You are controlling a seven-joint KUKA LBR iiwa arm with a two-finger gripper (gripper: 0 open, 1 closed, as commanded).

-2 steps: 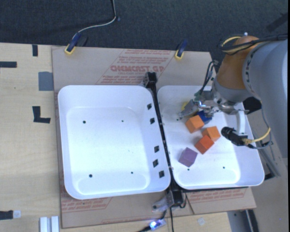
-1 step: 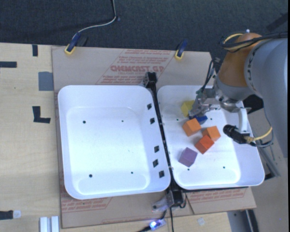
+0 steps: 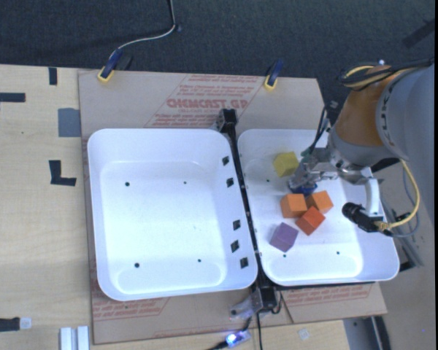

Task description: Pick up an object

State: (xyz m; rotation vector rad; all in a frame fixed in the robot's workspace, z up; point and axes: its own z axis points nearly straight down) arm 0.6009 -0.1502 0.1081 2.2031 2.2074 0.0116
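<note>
Several small blocks lie in the right bin (image 3: 350, 265): a yellow block (image 3: 285, 163) near the back, an orange block (image 3: 293, 205), a second orange block (image 3: 322, 200), a red-orange block (image 3: 311, 220) and a purple block (image 3: 283, 236) toward the front. A bit of a blue block (image 3: 307, 190) peeks out just under the gripper. My gripper (image 3: 304, 180) hangs low over this cluster, between the yellow block and the orange ones, right above the blue block. The wrist hides its fingertips.
The left bin (image 3: 160, 210) sits beside the right one, with a black divider clip strip (image 3: 237, 195) between them. Both bins rest on a cardboard sheet (image 3: 197, 100) held by clamps. A cable (image 3: 394, 221) loops off the wrist at the right.
</note>
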